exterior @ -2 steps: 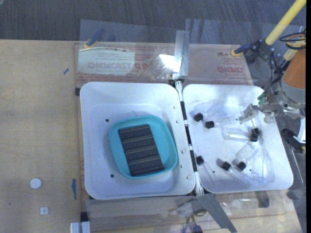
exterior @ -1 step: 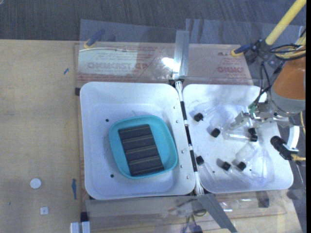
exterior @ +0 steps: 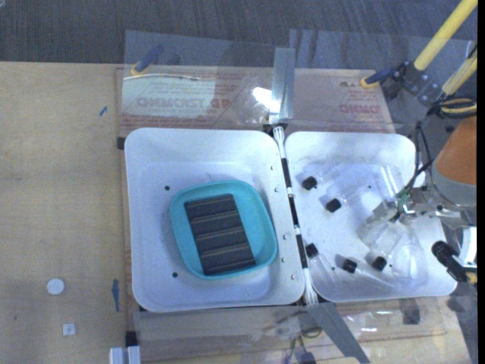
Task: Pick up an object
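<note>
Left bin (exterior: pixel 144 203) held a teal tray (exterior: pixel 261 226) with a dark ribbed insert (exterior: pixel 220 233) — rounded rectangle, long axis running near-to-far with a slight tilt, lying flat. Right bin (exterior: pixel 341 146) held several clear plastic bottles (exterior: pixel 383 237) with black caps (outlines hard to separate), pointing different ways. Gripper (exterior: pixel 400 207) sat over that bin's right side among the bottles — grip state couldn't be told.

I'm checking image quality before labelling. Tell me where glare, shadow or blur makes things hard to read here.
Camera view: glare washes out the right bin, so its clear bottles blend into the white apart from their black caps; a bright reflection sits on the plastic sheet behind; the teal tray in the left bin is evenly lit; the gripper looks soft.
</note>
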{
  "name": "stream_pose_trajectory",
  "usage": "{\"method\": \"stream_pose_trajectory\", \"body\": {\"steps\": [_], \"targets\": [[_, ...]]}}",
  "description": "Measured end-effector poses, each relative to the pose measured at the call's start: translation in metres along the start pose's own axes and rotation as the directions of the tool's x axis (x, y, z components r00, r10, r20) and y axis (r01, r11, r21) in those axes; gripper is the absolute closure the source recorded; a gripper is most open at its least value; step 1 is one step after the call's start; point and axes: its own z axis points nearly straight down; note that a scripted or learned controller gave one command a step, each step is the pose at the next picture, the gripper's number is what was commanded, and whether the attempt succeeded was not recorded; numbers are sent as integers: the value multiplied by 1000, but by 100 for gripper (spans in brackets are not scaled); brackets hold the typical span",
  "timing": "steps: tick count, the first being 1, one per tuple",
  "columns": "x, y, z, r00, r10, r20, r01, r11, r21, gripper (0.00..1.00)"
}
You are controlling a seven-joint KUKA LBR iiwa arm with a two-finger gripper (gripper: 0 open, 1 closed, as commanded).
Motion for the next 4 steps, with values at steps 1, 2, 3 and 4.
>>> {"method": "stream_pose_trajectory", "body": {"steps": [1, 2, 3, 4], "targets": [[-5, 56, 2, 997, -83, 3, 83, 997, 1, 0], [16, -2, 2, 994, -108, 13, 108, 994, 6, 0], [27, 64, 3, 980, -197, 14, 197, 980, 6, 0], [28, 62, 3, 974, -228, 14, 228, 974, 7, 0]]}}
